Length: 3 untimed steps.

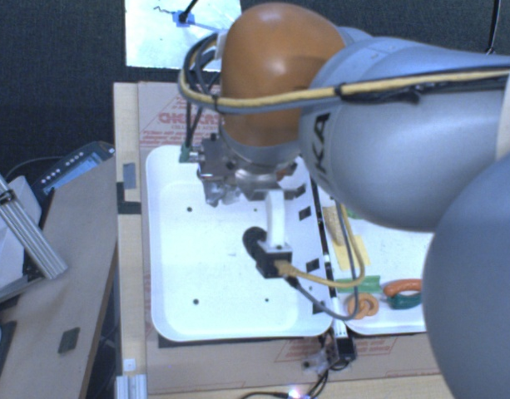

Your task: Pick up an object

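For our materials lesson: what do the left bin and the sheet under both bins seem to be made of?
Left bin: probably plastic, smooth white with a slight sheen and rounded moulded corners. Sheet beneath: looks like cardboard, matt tan with red print.

arm point(421, 131): grey, orange band | left bin point(196, 264): white, dark specks | right bin point(388, 322) items: orange, green, pale yellow

Left white bin point(180, 306) sits on cardboard sheet point(163, 115). White paper point(155, 23) lies far left. Metal rail point(26, 231) rests at left edge.
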### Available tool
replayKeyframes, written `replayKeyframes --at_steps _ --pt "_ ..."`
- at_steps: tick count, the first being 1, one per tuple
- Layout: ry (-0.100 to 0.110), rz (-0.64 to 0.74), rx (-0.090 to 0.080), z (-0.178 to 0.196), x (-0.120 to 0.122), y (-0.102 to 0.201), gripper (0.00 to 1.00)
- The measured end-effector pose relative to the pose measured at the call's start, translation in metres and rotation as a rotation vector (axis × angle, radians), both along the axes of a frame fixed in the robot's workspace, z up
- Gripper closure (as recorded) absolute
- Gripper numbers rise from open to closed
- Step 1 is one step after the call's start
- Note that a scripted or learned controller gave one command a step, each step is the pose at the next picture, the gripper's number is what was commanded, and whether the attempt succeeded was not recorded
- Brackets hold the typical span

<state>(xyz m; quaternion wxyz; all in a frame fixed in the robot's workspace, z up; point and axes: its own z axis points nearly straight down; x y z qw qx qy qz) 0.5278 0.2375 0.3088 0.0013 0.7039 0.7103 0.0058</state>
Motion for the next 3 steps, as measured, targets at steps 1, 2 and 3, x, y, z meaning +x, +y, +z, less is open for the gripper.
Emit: replayKeyframes --at_steps 1,2,3 --pt "-0.006 -0.004 0.001 0.139 0.014 -0.003 1.0" --pt "0.02 -0.008 -0.01 0.018 0.004 -0.003 1.0" --pt "0.017 -0.008 -0.008 -0.04 -0.029 -0.003 1.0"
